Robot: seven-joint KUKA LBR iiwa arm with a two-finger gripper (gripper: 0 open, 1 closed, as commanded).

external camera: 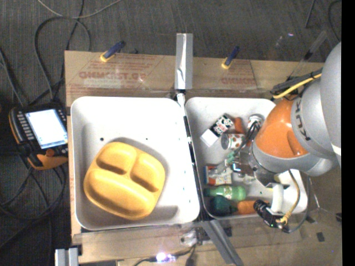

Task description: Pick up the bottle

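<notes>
Green bottle (226, 192) lies sideways in the right bin (195, 148).

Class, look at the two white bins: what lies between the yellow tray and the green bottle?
In the camera view, the bins' adjoining walls separate the yellow tray from the green bottle.

Even overhead light, soft shadows, slightly soft focus

Both bins (83, 148) are white. In the left one lies a yellow tray (125, 179). The right one holds a green bottle (226, 192), an orange piece (246, 206), a black-and-white box (223, 124) with red marks and what may be a dark teal lump (221, 204). The arm (310, 121) is grey with an orange band (280, 134).
</notes>
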